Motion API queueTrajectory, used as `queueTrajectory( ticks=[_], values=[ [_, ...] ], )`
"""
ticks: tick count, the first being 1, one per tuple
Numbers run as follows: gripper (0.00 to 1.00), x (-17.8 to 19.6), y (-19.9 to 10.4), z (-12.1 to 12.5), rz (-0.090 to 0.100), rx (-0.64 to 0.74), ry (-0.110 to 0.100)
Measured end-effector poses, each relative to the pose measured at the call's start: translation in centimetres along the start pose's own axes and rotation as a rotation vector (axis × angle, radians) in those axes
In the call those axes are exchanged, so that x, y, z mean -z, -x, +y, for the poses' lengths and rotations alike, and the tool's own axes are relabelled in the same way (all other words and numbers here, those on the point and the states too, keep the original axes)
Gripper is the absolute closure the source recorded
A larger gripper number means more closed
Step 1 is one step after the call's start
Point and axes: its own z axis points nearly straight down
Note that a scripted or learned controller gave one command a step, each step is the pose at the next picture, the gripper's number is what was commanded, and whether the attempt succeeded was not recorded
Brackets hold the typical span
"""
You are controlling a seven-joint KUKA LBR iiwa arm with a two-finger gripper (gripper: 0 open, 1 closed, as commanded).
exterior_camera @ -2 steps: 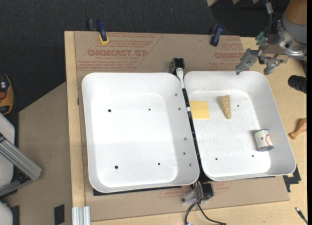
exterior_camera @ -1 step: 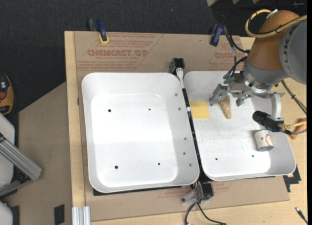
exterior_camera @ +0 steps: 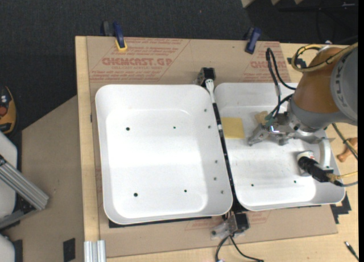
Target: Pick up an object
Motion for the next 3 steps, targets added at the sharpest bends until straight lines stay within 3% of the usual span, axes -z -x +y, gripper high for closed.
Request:
queueTrajectory(
  ticks=[1,2,3],
  values=[
    [0.0,5.0,2.6,6.6,-0.007,0.007,0.021],
    [0.0,0.2,3.4,7.7,-0.004,0.006,0.011],
    [1.0,1.6,3.4,7.8,-0.006,0.007,0.017]
  ],
)
